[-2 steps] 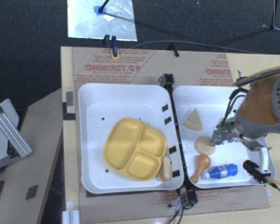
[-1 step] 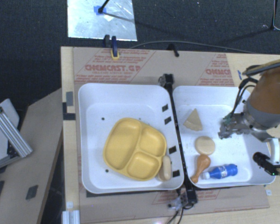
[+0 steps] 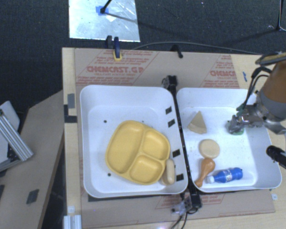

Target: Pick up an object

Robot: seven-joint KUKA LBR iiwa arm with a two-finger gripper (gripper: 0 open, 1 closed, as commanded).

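We see a tray (image 3: 138,151) in the left bin (image 3: 93,128); a wedge (image 3: 197,123), disc (image 3: 209,148), spoon (image 3: 205,170) and bottle (image 3: 227,175) in the right bin (image 3: 264,175).

Red block lettering reading "CHEMCAST GP" runs across the brown protective sheet (image 3: 148,63) that covers the bench beneath the two white bins. The print shows most clearly at upper left, just behind the left bin (image 3: 93,128), and repeats in slanted rows toward the upper right, where it is partly cut off behind the right bin (image 3: 264,175). Further fragments of the same red print show along the front edge of the sheet, too faint to read. The blue bottle (image 3: 227,175) in the right bin carries a label too small to make out.
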